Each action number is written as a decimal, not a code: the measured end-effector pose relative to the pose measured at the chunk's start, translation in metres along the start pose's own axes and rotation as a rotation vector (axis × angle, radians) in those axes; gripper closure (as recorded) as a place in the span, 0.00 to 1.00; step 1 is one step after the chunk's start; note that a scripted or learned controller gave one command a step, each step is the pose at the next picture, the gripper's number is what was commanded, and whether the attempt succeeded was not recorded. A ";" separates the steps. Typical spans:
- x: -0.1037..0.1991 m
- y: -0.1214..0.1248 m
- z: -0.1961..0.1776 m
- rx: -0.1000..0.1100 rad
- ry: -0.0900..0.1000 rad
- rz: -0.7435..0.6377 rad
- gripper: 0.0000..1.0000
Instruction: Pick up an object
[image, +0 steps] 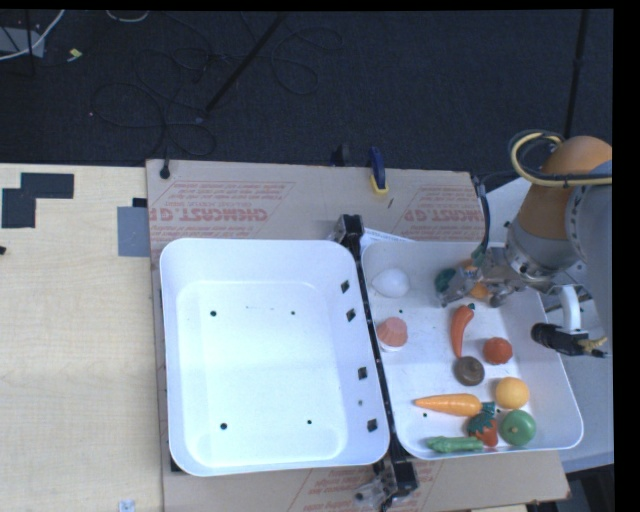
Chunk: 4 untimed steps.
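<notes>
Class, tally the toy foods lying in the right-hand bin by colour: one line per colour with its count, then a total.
White: 1, egg
Pink: 1, disc
Red or red-orange: 2, chilli and tomato
Orange: 2, carrot and round fruit
Brown: 1, round piece
Green: 2, apple and pod
Total: 9

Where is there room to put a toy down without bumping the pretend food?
The left bin has its whole white floor bare. In the right bin, one small free patch lies between the pink disc and the orange carrot. Its right and bottom parts are crowded, and the end effector hangs at the top.
</notes>
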<state>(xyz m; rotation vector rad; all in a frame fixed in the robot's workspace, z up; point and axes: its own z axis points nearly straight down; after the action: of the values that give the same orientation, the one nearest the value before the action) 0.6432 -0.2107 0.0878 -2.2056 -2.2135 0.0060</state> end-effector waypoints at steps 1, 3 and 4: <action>-0.001 -0.001 0.000 -0.001 -0.005 -0.007 0.00; -0.001 -0.001 0.000 0.000 -0.005 -0.008 0.00; -0.001 -0.001 0.000 0.000 -0.005 -0.009 0.00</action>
<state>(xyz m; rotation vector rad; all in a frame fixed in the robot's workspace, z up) 0.6424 -0.2114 0.0875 -2.1981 -2.2261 0.0108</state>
